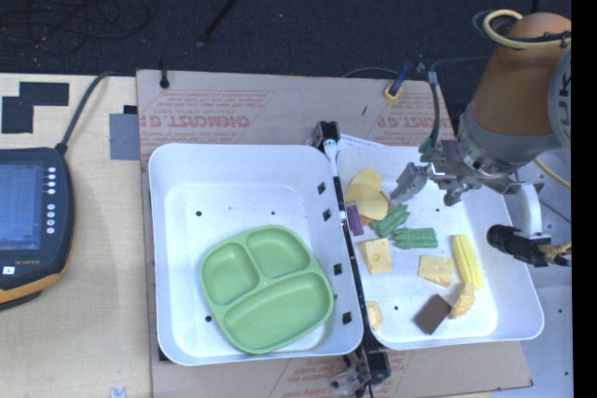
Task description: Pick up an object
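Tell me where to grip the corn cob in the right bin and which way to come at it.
Grip the corn cob across its narrow width near mid-length, coming from above. It lies flat and long, running roughly up-down in the camera view, with bare floor of the right bin on its right. The cheese piece sits close on the left.

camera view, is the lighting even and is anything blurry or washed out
Camera view: the white bins are brightly lit and near washed out, the floor above the bench is dark; the green tray casts only a soft shadow; the small pieces beside the corn cob look soft; the tool is slightly blurred.
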You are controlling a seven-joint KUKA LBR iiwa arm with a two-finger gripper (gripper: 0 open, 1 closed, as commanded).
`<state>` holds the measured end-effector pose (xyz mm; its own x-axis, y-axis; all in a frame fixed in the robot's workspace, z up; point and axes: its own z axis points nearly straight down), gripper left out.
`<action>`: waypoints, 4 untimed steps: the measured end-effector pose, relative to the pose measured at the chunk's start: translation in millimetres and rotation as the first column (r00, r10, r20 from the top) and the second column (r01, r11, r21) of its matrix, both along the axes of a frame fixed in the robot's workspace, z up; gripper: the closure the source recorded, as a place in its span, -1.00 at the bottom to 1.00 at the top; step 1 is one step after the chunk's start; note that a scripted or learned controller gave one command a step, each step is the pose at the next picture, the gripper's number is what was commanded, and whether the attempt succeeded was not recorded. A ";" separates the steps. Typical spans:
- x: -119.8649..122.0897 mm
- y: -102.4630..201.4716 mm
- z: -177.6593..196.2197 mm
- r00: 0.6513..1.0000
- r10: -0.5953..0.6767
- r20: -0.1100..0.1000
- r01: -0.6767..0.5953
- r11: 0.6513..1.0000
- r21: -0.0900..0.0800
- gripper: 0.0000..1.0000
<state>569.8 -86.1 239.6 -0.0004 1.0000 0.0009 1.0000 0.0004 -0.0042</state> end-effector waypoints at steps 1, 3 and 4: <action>35.9 1.0 -129.7 1.000 -0.001 0.005 0.001 1.000 -0.013 -1.00; -7.3 -7.4 -150.5 1.000 -0.002 -0.006 0.002 1.000 0.001 -1.00; -64.6 6.0 -151.0 1.000 -0.001 0.003 0.001 1.000 0.000 -1.00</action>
